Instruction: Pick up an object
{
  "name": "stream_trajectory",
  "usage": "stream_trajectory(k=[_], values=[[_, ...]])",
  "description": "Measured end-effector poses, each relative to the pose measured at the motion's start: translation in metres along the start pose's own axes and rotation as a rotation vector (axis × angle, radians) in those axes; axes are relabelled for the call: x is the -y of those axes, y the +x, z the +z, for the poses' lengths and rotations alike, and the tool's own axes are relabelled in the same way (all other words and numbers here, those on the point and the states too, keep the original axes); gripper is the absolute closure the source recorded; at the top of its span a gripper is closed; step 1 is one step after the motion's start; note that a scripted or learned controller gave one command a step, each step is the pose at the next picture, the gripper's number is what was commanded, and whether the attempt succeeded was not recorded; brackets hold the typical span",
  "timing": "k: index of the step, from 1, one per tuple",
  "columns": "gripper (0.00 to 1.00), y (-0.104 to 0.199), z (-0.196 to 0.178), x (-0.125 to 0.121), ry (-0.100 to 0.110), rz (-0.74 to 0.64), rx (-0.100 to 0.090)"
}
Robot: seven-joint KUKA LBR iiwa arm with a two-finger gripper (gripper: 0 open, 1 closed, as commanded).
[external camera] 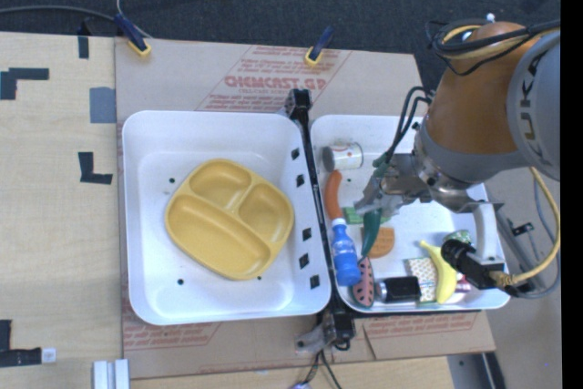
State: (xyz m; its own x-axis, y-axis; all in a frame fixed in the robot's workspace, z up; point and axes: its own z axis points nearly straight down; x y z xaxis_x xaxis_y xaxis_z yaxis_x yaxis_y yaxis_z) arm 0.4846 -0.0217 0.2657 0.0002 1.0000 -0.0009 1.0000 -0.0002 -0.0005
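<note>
From above, the arm [474,114] comes in from the right and hangs over the right bin [383,120], with the gripper [378,207] low above the middle of that bin, a little toward its left wall. Whether it is open or closed I cannot tell from here; its tip is lost against the clutter beneath it.

A slim green thing [371,235] pokes out just below the gripper, pointing toward the near edge of the bin. It touches or nearly touches the tool, but I cannot say that it is gripped. Right beside it, on its right, lies a small orange piece [386,241].

Along the right bin's left wall sit a silver can [347,156] near the far corner, then a reddish sausage [334,193], then a blue bottle [344,252] lying lengthwise. At the near edge there is a pink spotted item [364,284], a black object [399,290] next to it, a patterned packet [421,269], and a banana [441,273] toward the near right corner.

The left bin [146,223] holds a yellow divided plate [228,219], lying flat around its middle. Both bins rest on a cardboard sheet [264,82].
</note>
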Motion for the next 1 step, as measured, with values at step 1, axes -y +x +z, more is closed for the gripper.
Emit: stream_trajectory(k=[1], values=[[1.0,0.0113,0.0009,0.0005,0.0,-0.001,0.0]])
